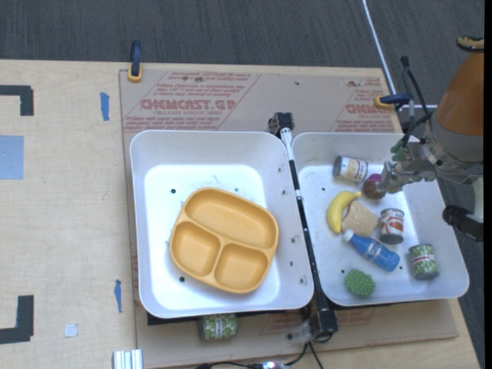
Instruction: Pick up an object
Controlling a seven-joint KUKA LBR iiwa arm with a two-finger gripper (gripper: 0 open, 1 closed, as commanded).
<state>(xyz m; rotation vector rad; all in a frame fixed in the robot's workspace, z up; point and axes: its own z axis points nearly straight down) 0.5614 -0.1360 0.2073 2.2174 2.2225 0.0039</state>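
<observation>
My gripper point(390, 178) hangs low over the far right part of the right bin point(453, 279), at the end of the grey arm with the orange band point(466, 91). A small dark red fruit point(373, 187) lies right at its tip, on the left side; whether they touch I cannot tell. Close by lie a small jar point(352, 168) on its side, a banana point(339, 209), a tan block point(360, 218), a red-labelled can point(392, 225), a blue bottle point(373, 251), a green can point(422, 260) and a green bumpy fruit point(359, 283).
The left bin point(146, 206) holds a yellow divided plate point(223, 239). A green can point(219, 327) lies outside on the bench, in front of the left bin. A black ridge point(298, 198) separates the bins. A thin white rod point(377, 29) slants in behind the right bin.
</observation>
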